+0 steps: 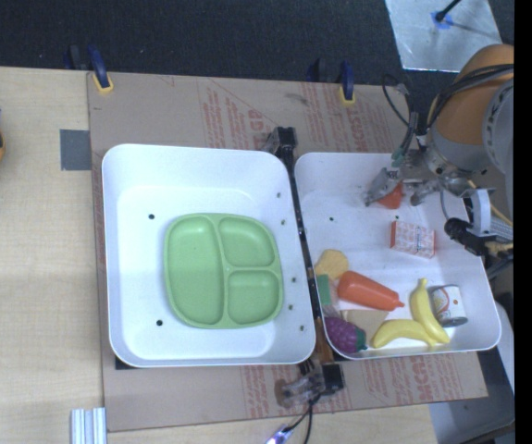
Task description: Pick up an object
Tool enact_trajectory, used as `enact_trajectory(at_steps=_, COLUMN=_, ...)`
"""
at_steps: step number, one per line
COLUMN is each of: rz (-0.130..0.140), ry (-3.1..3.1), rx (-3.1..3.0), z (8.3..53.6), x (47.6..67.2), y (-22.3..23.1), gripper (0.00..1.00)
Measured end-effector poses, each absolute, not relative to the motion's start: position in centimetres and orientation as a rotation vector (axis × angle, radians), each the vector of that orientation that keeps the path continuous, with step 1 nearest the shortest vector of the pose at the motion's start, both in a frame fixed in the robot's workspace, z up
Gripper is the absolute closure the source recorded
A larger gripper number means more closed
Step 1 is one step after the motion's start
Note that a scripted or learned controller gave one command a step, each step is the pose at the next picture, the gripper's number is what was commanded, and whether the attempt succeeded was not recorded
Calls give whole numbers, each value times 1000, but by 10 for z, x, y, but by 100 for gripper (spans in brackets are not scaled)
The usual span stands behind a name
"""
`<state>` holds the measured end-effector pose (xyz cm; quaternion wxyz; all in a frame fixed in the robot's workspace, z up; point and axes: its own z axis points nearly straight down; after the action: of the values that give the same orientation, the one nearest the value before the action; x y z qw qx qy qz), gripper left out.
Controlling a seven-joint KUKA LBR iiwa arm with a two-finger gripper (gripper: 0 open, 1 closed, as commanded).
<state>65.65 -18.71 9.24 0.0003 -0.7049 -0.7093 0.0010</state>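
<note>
A small red-orange object (392, 196) sits between the fingers of the gripper (397, 191), which is clenched on it near the back of the right bin (340, 169). Nearer the front lie a red-and-white packet (413, 238), a carrot (368, 291), two bananas (414, 324), a small can (448, 305) and purple grapes (344, 333). A green divided plate (222, 269) sits in the left bin (127, 248).

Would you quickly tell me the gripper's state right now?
Gripper: fingers spread at the right bin's far end, a small red object between them; grasp cannot be told.
</note>
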Motion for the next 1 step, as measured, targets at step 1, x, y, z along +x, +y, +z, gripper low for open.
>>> enact_trajectory(at_steps=1, rz=2, ry=-2226, rx=-2219, z=205, x=596, y=-213, gripper=0)
